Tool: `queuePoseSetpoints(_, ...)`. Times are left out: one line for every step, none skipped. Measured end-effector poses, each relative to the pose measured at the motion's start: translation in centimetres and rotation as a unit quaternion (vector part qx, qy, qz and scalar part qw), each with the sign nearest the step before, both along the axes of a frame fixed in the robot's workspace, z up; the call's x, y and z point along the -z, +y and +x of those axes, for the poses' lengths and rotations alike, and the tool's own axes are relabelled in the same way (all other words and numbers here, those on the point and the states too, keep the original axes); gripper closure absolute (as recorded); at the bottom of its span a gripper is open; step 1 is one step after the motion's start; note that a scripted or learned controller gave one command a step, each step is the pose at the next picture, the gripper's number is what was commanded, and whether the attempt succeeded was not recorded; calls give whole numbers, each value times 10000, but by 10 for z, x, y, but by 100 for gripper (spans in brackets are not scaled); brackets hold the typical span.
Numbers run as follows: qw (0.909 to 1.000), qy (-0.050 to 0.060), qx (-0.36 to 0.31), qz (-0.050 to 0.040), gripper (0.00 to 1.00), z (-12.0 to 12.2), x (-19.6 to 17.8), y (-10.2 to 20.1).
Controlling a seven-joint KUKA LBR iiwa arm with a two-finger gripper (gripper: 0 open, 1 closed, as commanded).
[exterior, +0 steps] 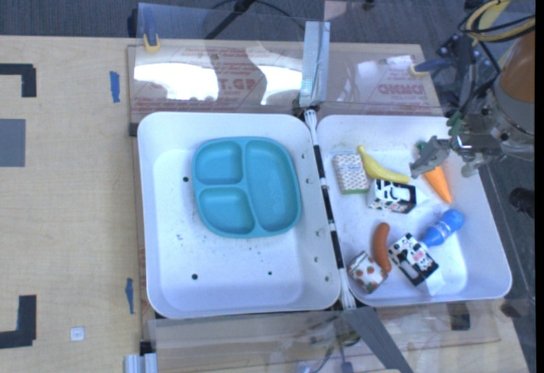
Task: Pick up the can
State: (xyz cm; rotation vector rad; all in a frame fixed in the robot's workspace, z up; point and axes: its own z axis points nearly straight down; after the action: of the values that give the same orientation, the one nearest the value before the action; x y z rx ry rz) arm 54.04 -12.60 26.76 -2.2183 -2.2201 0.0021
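"Looking for the can [367, 272]? It's lying at the front of the right bin [491, 278], well away from the jaws, nearer us and off to their left in the camera view."

"So the pick hasn't happened?"

"Not by my reckoning. The jaws stand spread apart with nothing gripped, up by the bin's far right side. They hang just over the carrot [439, 183], which isn't what's wanted. Everything is left to do: cross over, come down, close, lift."

"What else is in that bin?"

"Plenty. A banana [380, 167] and a small beige block [349, 172] sit to the left of the jaws. A cow-patterned carton [393, 195] lies between the jaws and the can. A blue bottle [444, 227] is just in front of the jaws, and beyond it a second cow-patterned box [414, 259]. A sausage [382, 245] lies just beside the can, so the grasp looks crowded."

"And the other bin?"

"The left bin [161, 218], far to the jaws' left, holds a teal divided plate [246, 186], with nothing on it that I can see."
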Motion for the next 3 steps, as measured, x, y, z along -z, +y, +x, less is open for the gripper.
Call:
queuePoseSetpoints(10000, -12, 2, -6, 100, 1, -10, 0)
queuePoseSetpoints(9888, -23, 1494, -14, 100, 31, -138, 80)
queuePoseSetpoints(9997, -33, 240, -8, 100, 10, -163, 238)
